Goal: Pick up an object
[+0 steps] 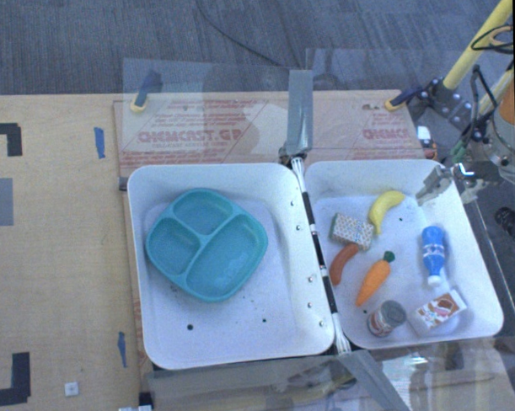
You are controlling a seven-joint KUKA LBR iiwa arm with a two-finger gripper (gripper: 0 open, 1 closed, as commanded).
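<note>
One banana (386,209) lies just left of seemingly empty jaws.

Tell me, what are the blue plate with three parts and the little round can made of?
The teal three-compartment plate looks like smooth plastic: one even colour, soft sheen, rounded moulded dividers. The small round can in the right bin seems to be metal, judging by its greyish shiny top, though it could be a plastic toy.

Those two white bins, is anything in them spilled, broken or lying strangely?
Nothing spilled or broken. The right bin holds toy food lying loose: a banana, carrot, blue bottle, can and small carton, tipped every way. The teal divided plate sits flat in the left bin.
</note>
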